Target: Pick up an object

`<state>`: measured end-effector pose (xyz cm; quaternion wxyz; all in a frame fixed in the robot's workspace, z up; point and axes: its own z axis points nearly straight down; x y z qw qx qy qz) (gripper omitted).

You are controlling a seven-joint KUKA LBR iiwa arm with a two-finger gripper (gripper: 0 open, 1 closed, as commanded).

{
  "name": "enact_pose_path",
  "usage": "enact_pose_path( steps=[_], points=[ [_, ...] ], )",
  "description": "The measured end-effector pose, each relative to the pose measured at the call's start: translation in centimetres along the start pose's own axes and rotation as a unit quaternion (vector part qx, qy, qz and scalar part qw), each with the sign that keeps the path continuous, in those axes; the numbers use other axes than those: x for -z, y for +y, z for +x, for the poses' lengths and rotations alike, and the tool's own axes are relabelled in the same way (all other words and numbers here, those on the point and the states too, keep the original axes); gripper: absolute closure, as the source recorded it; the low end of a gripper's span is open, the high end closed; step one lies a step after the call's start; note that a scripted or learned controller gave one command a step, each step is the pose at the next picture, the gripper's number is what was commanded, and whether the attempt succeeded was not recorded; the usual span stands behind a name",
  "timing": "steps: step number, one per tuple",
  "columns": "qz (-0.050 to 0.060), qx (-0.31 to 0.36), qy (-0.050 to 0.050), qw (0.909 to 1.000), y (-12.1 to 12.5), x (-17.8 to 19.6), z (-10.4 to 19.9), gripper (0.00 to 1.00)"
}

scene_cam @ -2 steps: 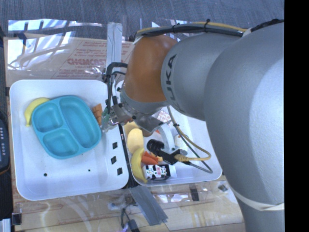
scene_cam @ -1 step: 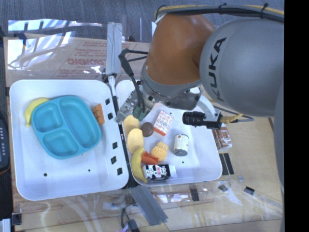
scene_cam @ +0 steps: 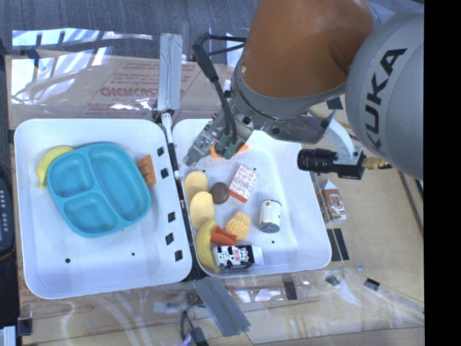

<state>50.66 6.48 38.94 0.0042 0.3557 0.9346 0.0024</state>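
Observation:
My gripper (scene_cam: 216, 144) hangs low over the back left corner of the right bin (scene_cam: 302, 229), under the big orange band of the arm. An orange thing (scene_cam: 240, 148) peeks out right beside it, partly hidden by the gripper. In front of the gripper lie a small red-patterned box (scene_cam: 243, 182), a brown round piece (scene_cam: 220, 192), two pale yellow lumps (scene_cam: 196, 183) (scene_cam: 202, 209), a corn cob (scene_cam: 238, 225) and a small can (scene_cam: 270, 215). Nearer the front are a banana (scene_cam: 205, 245), a red piece (scene_cam: 223, 234) and a black-and-white carton (scene_cam: 234, 256).
The left bin (scene_cam: 43, 265) holds a blue divided plate (scene_cam: 97, 187), a yellow banana (scene_cam: 50, 161) at its left and an orange block (scene_cam: 147, 169) by the dividing wall. A small packet (scene_cam: 333, 204) lies on the bench just outside the right bin.

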Motion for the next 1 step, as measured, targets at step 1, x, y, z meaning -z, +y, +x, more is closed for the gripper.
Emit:
enact_pose_path(
  steps=[1],
  points=[
    [0.007, 0.011, 0.006, 0.9999, -6.99, -16.26, -1.81, 1.0]
  ],
)
